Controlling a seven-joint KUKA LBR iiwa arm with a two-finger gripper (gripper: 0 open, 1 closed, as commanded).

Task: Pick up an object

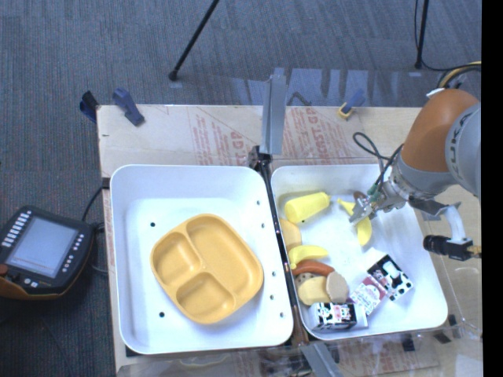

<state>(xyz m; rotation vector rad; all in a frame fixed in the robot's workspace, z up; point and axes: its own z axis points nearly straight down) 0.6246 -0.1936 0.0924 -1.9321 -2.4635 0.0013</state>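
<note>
The right bin (428, 309) holds several toy foods. My gripper (362, 209) is low over its upper middle, reaching in from the right. A small yellow curved piece (364, 231) lies directly below it, and another yellow bit (346, 206) sits just to its left; whether either touches the gripper is unclear. A yellow cylinder (306, 206) lies on its side further left.
Along the right bin's left and front sit yellow slices (308, 254), a red sausage (314, 268), a tan round piece (328, 287), two cow-print cartons (336, 314) (391, 276) and a pink-white packet (366, 297). The left bin (134, 210) holds a yellow divided plate (206, 267).
</note>
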